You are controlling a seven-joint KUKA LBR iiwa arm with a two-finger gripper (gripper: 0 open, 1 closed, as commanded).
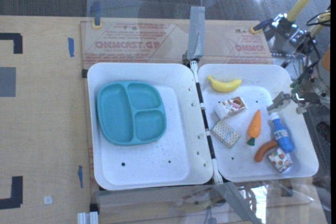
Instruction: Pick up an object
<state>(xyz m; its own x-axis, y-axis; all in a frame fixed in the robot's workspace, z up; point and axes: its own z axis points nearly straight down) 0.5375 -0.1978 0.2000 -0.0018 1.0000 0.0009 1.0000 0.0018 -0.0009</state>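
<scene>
The right bin (239,168) holds several small objects. A yellow banana (224,83) lies at the back, and a small white and red carton (231,107) sits below it. A patterned packet (226,133) is near the bin's left wall. An orange carrot (254,125) stands on end in the middle, beside a blue bottle (282,135). At the front right lie a brown sausage (264,150) and a small printed can (280,159). My gripper (286,99) hangs at the bin's right rim, just behind the blue bottle and apart from it, with nothing seen in it.
The left bin (105,165) bears a teal divided plate (132,112) on its left half. A hinge-like divider (202,118) runs between the bins. Clear plastic panels and a grey bracket (196,34) stand behind them. Cables and arm hardware (294,34) crowd the back right.
</scene>
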